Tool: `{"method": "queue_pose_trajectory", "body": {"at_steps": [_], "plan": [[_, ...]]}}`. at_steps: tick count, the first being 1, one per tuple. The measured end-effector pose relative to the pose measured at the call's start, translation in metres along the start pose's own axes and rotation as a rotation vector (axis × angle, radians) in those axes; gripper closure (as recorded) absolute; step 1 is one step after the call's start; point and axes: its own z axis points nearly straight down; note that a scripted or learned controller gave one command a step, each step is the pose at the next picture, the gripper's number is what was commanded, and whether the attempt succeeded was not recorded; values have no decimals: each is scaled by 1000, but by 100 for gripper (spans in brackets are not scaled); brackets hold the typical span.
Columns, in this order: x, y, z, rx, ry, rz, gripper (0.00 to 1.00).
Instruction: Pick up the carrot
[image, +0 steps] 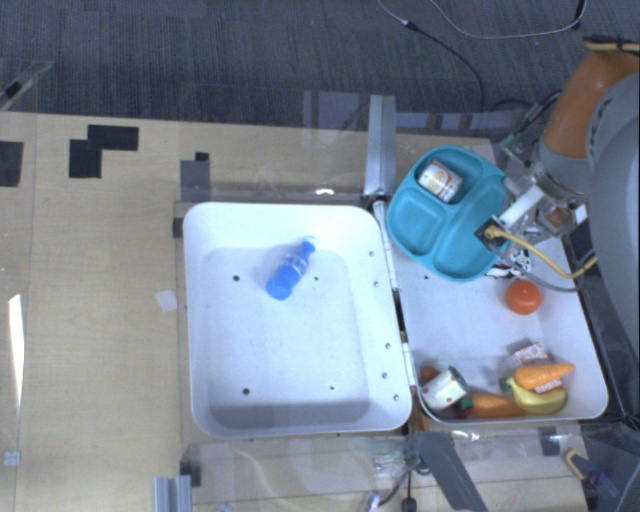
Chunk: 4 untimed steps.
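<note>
Carrot (545, 377) in right bin (470, 330)

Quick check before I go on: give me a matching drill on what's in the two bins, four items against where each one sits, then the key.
Items:
1. bottle
2. tray
3. tomato
4. carrot

Places:
A. leaning on the right bin's far rim, a can in one compartment
B. near front corner of the right bin, lying on a banana
C. alone in the left bin
D. on the right bin's floor, just below the tray

Pairs: 1-C, 2-A, 3-D, 4-B
</note>
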Motion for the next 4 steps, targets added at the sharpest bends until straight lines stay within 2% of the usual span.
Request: {"method": "queue_pose_trajectory", "body": {"at_steps": [1,2,3,4], "plan": [[48,-65,-3,1,3,229,100],[-17,-58,-16,2,1,427,100],[47,-33,4,2,4,404,100],[43,-34,13,1,9,430,100]]}}
